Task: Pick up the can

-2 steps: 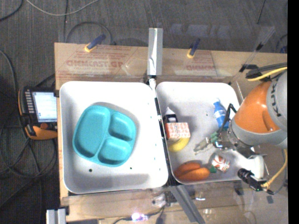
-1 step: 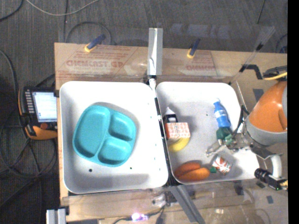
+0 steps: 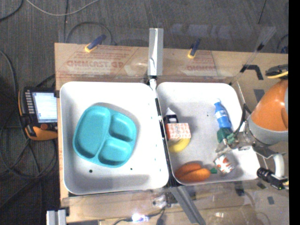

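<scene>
The can (image 3: 224, 164) is small, white and red, and lies tilted near the front right corner of the right bin (image 3: 197, 90). My gripper (image 3: 228, 143) reaches in from the right and hovers just above and behind the can, beside a small green object (image 3: 224, 136). The can rests on the bin floor, apart from the gripper. The grey and orange wrist (image 3: 271, 114) covers the bin's right rim.
In the right bin a blue bottle (image 3: 222, 115) lies behind the gripper. A red and white box (image 3: 178, 131) sits on a banana (image 3: 179, 146), with an orange carrot (image 3: 192, 171) in front. The left bin (image 3: 70, 172) holds a teal divided plate (image 3: 107, 135).
</scene>
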Motion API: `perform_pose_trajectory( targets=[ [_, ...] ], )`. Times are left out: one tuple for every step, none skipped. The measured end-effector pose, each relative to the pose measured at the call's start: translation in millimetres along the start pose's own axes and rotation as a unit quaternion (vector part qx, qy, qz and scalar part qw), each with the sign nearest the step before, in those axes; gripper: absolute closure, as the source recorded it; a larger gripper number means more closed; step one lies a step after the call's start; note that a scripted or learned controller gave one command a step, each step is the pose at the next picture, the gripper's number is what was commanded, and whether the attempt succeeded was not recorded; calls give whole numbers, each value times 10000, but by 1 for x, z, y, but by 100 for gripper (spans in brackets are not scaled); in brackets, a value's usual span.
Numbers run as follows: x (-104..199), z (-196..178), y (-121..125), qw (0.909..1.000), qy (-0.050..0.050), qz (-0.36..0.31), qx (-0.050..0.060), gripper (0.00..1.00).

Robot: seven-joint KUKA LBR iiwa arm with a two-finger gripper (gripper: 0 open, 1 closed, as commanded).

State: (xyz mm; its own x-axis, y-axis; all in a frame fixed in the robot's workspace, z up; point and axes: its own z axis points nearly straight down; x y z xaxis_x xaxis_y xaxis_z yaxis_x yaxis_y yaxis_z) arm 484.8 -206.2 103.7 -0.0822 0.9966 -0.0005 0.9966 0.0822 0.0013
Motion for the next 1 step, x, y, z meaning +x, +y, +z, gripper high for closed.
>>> perform_pose_trajectory(
  targets=[
    [0,0,0,10000,1,1,1,0]
  ],
)
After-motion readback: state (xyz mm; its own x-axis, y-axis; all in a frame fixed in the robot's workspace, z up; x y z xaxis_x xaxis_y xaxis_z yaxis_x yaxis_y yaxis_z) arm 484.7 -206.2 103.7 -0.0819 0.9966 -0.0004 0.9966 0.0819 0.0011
